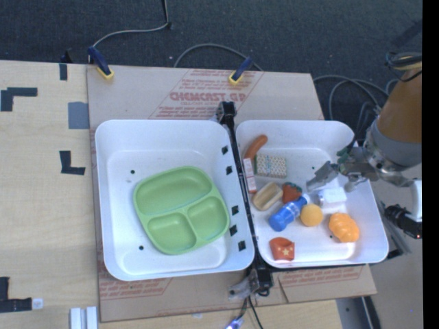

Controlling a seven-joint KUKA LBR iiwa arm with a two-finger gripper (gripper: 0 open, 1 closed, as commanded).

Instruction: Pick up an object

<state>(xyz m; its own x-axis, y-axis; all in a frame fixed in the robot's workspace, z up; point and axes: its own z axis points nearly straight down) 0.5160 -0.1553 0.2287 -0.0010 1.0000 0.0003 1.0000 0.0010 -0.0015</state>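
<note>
My gripper (pixel 336 179) hangs over the right part of the right bin (pixel 357 256), open, with nothing between its fingers. Just below it lies a small white block (pixel 333 198). Around that lie a yellow ball (pixel 311 215), an orange fruit (pixel 343 227), a blue bottle (pixel 285 214), a red strawberry-like piece (pixel 293 191) and a red item (pixel 282 249). Further left are a bread roll (pixel 267 196), a beige cracker-like square (pixel 271 164), a sausage (pixel 255 146) and a pink packet (pixel 248 176).
The left bin (pixel 113 156) holds a green divided plate (pixel 180 209). A black clip-lined divider (pixel 236 184) runs where the two bins meet. Cardboard (pixel 199 94) lies under both bins, and cables trail at the back and the right.
</note>
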